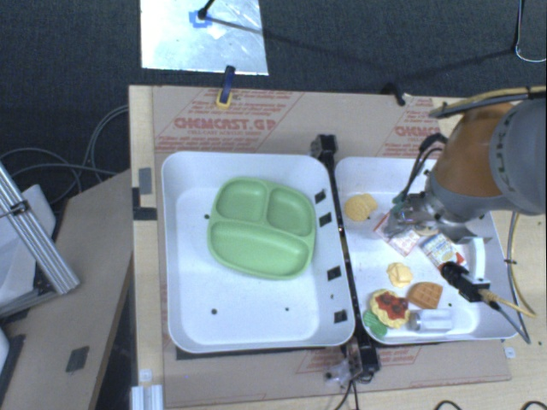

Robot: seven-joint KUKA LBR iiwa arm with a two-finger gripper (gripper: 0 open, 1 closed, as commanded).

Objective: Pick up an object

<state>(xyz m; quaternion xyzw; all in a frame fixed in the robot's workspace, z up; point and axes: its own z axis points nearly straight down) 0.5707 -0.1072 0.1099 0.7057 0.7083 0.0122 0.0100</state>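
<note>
a: status on the pick?

b: not done as far as i can see. the arm (487,165) reaches over the right bin (367,171), and the gripper (403,214) sits low among the items near the middle of that bin. whether it is apart, together or clamped on something i cannot tell; the wrist hides it from above. nothing visibly lifted, so i judge the grasp and the raise are both left to do.

a: what is closest to it?

b: a small flat packet (405,242), pinkish with a glossy wrapper look, just beside the gripper on the near side. a second packet (438,248) with blue print lies right next to that. a pale yellow lumpy biscuit (361,206) sits to the left, apart from the gripper.

a: rest of the bin?

b: toward the front: a small yellow piece (399,273), a tan waffle-like wedge (425,295) with a gridded face, a round pizza-like toy (389,308) in red and yellow on green, and a clear or white tube (432,319), hard to read.

a: left bin?

b: left bin (184,254) holds a green divided plate (261,227), smooth matte plastic, three compartments, rounded corners, well apart from the gripper.
</note>
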